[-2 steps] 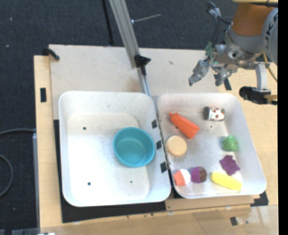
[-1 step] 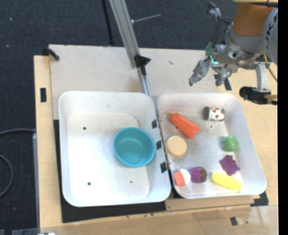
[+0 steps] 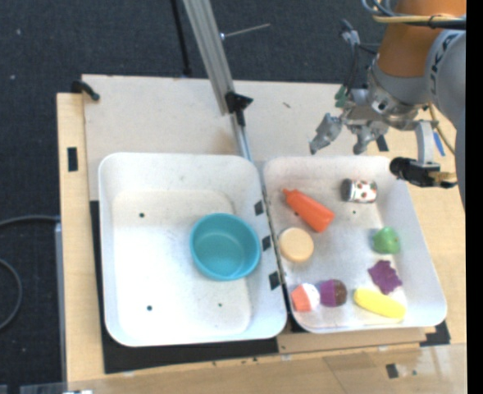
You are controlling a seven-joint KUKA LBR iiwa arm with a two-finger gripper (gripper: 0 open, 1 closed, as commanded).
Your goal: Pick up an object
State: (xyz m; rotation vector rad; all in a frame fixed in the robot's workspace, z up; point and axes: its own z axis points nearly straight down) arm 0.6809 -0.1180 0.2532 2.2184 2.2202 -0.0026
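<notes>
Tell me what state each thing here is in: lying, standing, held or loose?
Gripper: fingers open, holding nothing, above the right bin's far rim.
Blue bowl: upright in the left bin.
Carrot: lying on its side, loose.
Round tan piece: lying flat, loose.
Green piece: loose.
Purple grapes: loose.
Yellow banana: lying flat, near the front rim.

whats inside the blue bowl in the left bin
The blue bowl in the left bin looks empty: only its own blue floor shows. The near wall's inner face is hidden by the slant, and whatever lies beneath the bowl is covered.
</notes>
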